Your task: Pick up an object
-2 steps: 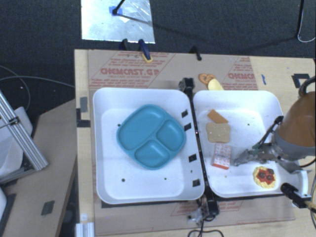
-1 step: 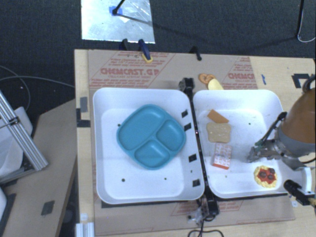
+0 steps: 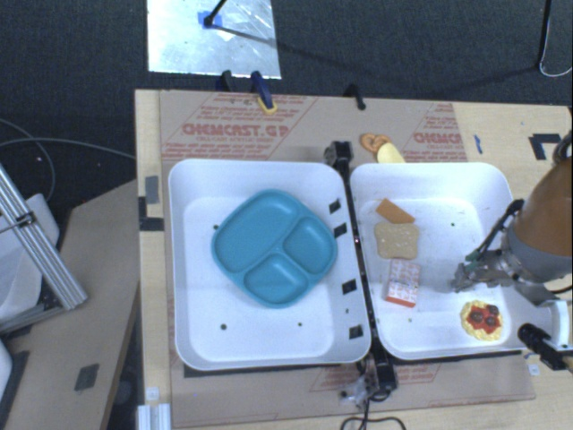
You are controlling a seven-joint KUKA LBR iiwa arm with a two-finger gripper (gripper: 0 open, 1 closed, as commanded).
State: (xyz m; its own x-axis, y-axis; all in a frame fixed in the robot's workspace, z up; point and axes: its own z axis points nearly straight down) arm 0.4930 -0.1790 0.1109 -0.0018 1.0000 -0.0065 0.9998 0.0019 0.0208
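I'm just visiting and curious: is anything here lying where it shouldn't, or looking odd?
Yes. Two small toy foods, a yellow piece and an orange pretzel-like piece, lie on the cardboard behind the right bin, outside it. The blue plate in the left bin sits turned at an angle.

1. Blue divided plate [image 3: 274,247] sits in the left bin [image 3: 192,267], tilted diamond-wise.
2. Shiny metal sheet [image 3: 213,23] lies beyond the tabletop [image 3: 295,124].
3. Yellow banana toy [image 3: 390,154] rests just behind the right bin [image 3: 439,334], touching an orange piece [image 3: 372,141].
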